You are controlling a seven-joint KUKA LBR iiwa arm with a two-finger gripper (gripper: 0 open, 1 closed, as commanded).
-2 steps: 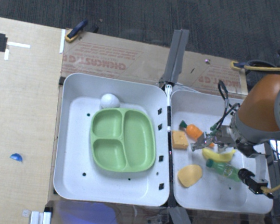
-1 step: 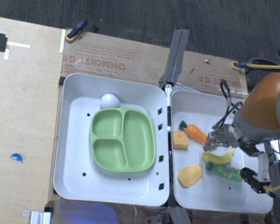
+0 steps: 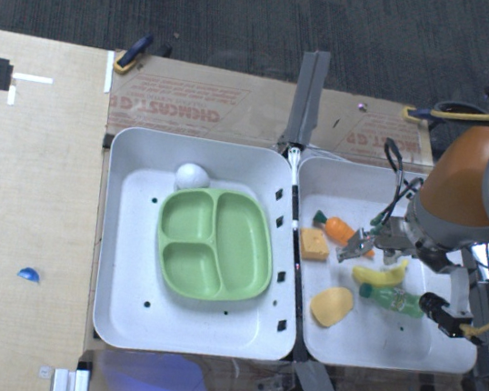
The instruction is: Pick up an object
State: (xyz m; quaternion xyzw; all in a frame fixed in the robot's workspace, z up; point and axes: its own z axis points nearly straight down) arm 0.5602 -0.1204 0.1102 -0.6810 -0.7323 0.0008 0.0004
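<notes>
In the right bin (image 3: 385, 350) lie a toy carrot (image 3: 338, 230), a yellow-orange block (image 3: 314, 244), a banana (image 3: 379, 276), a green bottle (image 3: 396, 301) and a yellow potato-shaped piece (image 3: 332, 306). My gripper (image 3: 358, 247) hangs low over this bin, between the carrot and the banana, reaching in from the right. Its tips sit just right of the carrot. I see nothing held between them.
The left bin (image 3: 119, 290) holds a green divided plate (image 3: 216, 243) and a white ball (image 3: 192, 175) at its far edge. A grey divider bar (image 3: 308, 99) stands behind the bins. The arm's orange band (image 3: 469, 175) looms over the right bin's far right corner.
</notes>
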